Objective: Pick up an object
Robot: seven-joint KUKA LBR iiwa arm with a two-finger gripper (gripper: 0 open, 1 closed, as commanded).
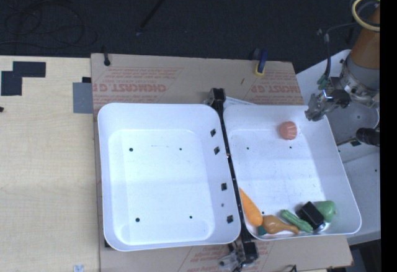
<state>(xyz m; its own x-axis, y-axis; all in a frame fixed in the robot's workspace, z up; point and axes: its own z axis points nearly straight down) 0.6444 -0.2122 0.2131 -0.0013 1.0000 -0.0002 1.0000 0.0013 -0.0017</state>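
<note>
A small pink ball (pixel 287 130) lies near the far edge of the right bin (pixel 329 140). Along that bin's near edge sit an orange carrot-shaped piece (pixel 249 207), a tan piece (pixel 276 224), a green piece (pixel 296 220), a black block (pixel 309 214) and a green rounded piece (pixel 326 208). My gripper (pixel 317 107) hangs at the far right, just outside the right bin's far right corner and to the right of the pink ball, with nothing seen between its fingers.
The left bin (pixel 118 140) sits beside the right one, joined by a black clamp strip (pixel 223 159). Both rest on a cardboard sheet (pixel 186 78). A blue and yellow clip (pixel 261 62) stands at the cardboard's far edge.
</note>
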